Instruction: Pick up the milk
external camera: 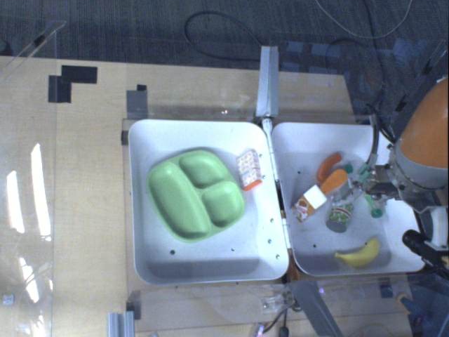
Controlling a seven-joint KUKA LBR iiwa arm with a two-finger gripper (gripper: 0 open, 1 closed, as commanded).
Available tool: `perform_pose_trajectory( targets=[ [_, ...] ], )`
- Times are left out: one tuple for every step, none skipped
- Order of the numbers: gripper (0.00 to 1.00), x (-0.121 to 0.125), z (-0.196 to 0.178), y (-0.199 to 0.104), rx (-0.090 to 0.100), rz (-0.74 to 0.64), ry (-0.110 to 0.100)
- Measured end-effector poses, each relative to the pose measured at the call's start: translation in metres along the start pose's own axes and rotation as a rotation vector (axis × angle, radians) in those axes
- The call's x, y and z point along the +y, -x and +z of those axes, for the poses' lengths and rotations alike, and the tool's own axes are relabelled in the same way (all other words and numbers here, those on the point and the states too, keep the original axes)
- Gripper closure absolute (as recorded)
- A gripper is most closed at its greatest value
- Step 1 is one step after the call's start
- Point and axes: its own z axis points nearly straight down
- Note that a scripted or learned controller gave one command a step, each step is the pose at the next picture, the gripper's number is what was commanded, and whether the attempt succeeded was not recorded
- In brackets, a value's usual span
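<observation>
A small white carton with red print and an orange end, which looks like the milk (248, 169), lies in the left bin (210, 265) against its right wall, just right of the green plate. My gripper (359, 190) hangs over the right bin (393, 262), near its middle right, above a small grey can (339, 217). It is well to the right of the carton, across the wall between the bins. Nothing shows as held in it.
A green divided plate (196, 194) fills much of the left bin. The right bin holds an orange sausage shape (328, 165), an orange block (334, 181), a white-and-brown box (309, 202), a banana (358, 253) and a small green item (377, 208).
</observation>
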Motion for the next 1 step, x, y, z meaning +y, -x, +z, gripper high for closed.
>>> perform_pose_trajectory(
  targets=[
    [0.00,0.0374,0.0290,-0.0640,0.000,0.019,0.003]
  ],
)
